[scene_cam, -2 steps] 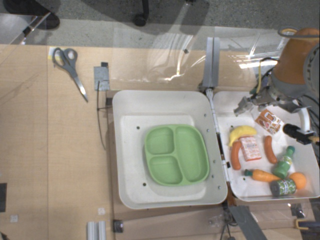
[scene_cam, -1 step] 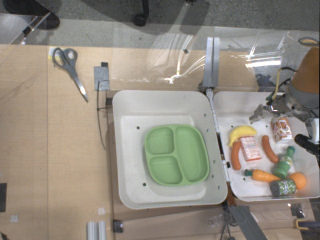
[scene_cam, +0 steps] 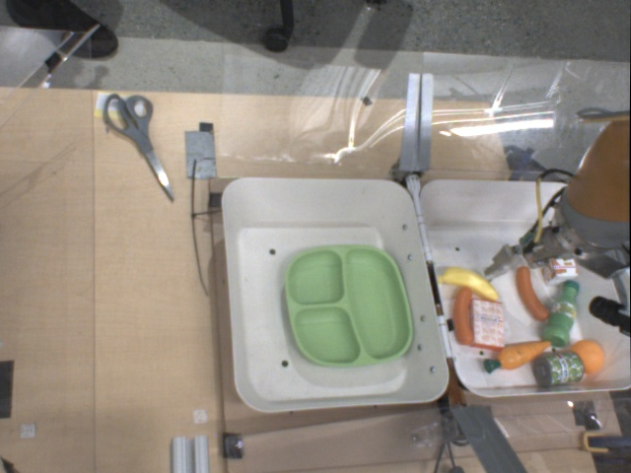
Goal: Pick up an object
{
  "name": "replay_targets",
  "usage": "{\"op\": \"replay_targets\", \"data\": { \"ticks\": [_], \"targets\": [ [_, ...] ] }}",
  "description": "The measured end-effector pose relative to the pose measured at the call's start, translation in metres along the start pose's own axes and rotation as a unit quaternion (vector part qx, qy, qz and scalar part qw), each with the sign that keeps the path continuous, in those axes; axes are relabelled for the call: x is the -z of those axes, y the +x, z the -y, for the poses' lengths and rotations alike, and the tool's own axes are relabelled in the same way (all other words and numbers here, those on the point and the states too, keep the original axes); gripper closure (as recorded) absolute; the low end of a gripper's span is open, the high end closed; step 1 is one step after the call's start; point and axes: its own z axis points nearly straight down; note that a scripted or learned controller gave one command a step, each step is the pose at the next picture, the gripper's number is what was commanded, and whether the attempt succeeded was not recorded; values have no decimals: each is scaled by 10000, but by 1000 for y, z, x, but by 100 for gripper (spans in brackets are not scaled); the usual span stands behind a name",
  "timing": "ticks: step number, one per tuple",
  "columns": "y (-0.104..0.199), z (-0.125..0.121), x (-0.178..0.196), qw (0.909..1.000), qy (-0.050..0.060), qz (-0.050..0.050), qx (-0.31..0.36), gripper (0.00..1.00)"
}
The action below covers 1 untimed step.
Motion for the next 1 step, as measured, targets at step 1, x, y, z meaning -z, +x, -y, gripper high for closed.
{"op": "replay_targets", "data": {
  "ticks": [1],
  "targets": [
    [-12,38,-1,10000,9,-1,91,0]
  ]
}}
